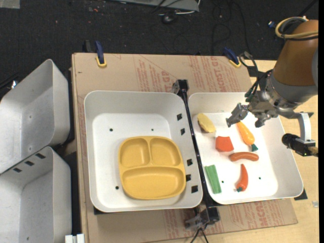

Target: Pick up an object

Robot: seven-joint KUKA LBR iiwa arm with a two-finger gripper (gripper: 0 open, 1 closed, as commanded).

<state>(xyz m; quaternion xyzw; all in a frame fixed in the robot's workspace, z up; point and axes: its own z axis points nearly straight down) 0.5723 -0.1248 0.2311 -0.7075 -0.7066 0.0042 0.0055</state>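
Note:
The right bin holds several toy foods: a pale yellow piece, a red-orange block, an orange carrot, a brown sausage, a red chili pepper and a green stick. My gripper hangs over the upper part of this bin, just above the carrot's top end. Its fingers are spread with nothing between them.
The left bin carries a yellow divided plate. A black divider runs between the two bins. Two more white bins stand off the bench at the left. Blue clamps hold the board's far edge.

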